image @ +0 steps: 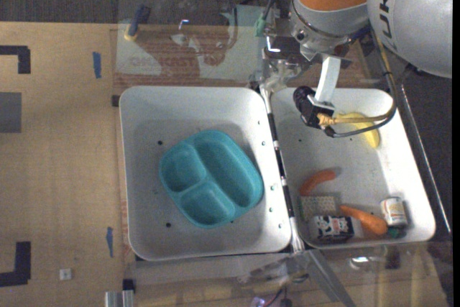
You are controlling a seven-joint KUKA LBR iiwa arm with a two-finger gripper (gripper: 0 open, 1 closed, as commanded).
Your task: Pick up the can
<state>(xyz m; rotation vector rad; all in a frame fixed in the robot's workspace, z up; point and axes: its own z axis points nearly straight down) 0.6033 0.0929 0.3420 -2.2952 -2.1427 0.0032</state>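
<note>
The can [394, 211] is small, with a pale label and a silver top. It stands in the front right corner of the right bin [413, 154]. My gripper [272, 80] hangs over the rear edge where the two bins meet, far from the can and up-left of it. The grey and orange wrist above the gripper hides much of it.
Near the can lie an orange carrot [365, 221], a black-and-white carton [332, 227], a grey speckled pad [318, 205] and an orange sausage shape [318, 181]. A yellow banana [368, 133] lies at the back. A teal divided plate [210, 177] sits in the left bin [136, 154].
</note>
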